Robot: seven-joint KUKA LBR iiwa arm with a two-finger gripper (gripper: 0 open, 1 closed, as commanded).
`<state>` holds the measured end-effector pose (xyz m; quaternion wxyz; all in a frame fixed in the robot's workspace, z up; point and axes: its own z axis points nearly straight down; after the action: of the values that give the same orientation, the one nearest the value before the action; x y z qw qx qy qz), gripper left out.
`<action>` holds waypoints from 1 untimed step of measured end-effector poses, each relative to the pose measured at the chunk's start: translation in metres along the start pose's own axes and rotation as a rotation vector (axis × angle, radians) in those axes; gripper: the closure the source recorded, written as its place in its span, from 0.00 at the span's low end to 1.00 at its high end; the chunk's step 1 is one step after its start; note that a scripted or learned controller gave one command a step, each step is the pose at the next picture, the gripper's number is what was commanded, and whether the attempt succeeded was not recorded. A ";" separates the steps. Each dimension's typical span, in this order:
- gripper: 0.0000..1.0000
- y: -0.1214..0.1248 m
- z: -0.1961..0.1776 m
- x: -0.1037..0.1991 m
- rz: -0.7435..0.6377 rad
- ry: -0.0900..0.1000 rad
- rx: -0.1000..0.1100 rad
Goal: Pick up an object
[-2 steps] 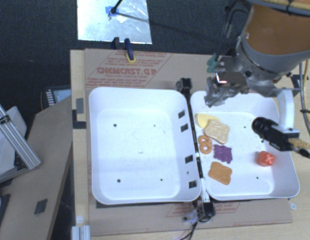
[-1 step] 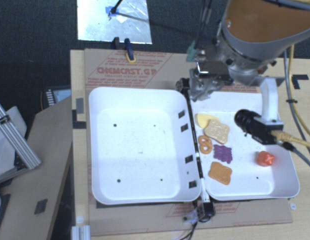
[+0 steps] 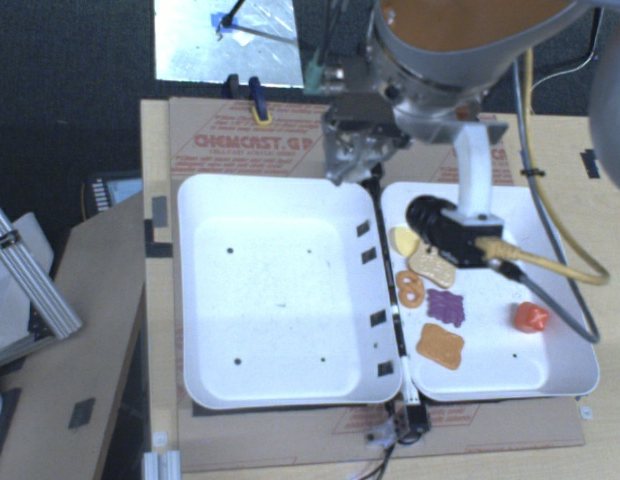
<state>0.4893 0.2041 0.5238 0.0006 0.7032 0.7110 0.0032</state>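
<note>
With its claw (image 3: 362,158) hanging above the bins' divider, state I cannot tell, the arm is risking missing the crowded snacks (image 3: 430,298).

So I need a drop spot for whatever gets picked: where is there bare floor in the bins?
The left bin is bare white floor from wall to wall. In the right bin, free patches lie between the toast piece and the red piece, and along the near rim. The strip beside the divider is crowded.

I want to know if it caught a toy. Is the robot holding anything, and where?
Cannot tell. The gripper hangs above the bins' back edge, and nothing shows in it. The toys lie in the right bin.
</note>
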 end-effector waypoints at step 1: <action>1.00 -0.002 0.115 0.014 0.006 -0.008 0.015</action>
<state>0.4878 0.2187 0.4091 -0.0019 0.7053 0.7089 -0.0047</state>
